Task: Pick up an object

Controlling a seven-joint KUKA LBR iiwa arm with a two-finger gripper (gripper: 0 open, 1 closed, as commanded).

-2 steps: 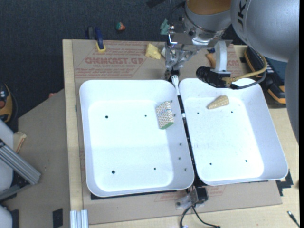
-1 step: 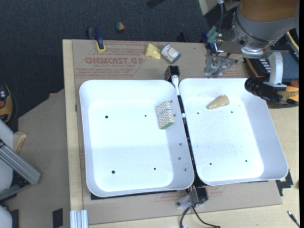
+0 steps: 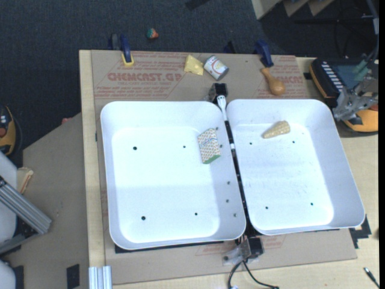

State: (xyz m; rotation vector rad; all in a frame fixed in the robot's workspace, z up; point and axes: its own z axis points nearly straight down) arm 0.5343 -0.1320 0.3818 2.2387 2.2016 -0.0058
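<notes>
1. White shallow plastic bins, 2 of them, are sitting side by side on a tan board (image 3: 96, 233). The left bin (image 3: 114, 179) and right bin (image 3: 337, 161) are meeting along their inner rims at mid-bench.
2. 1 small flat packet w/ green-and-white pattern (image 3: 209, 145) is lying in the left bin, upper right part, just beside the inner wall. The rest of that floor is lying open towards the left and near edges.
3. 1 tan cone-shaped object (image 3: 276, 129) is lying on its side in the right bin, upper middle, tip pointing right, apart from all 4 walls. Open floor is stretching below it towards the near edge.
4. So 2 pickable things are sitting in the bins, 1 per bin, well apart, w/ the 2 inner rims running between them.
5. 4 small black dots are showing on the left bin's floor, approx. 1 per corner region.
6. Behind the bins, 3 loose things are resting on the board's far strip: a yellow wedge (image 3: 194, 65), a small white-and-grey cylinder (image 3: 216, 67) just beside it, and a tan pear-shaped piece (image 3: 274, 82) further right.
7. 2 blue clamps are gripping the board's far edge: 1 at left (image 3: 125, 50), 1 at right (image 3: 262, 52).
8. 1 black clip (image 3: 219, 92) is sitting at the far end of the seam between the bins.
9. 1 small orange-and-green object (image 3: 153, 34) is lying on the dark carpet beyond the board.
10. Gripper state: can't tell.
</notes>
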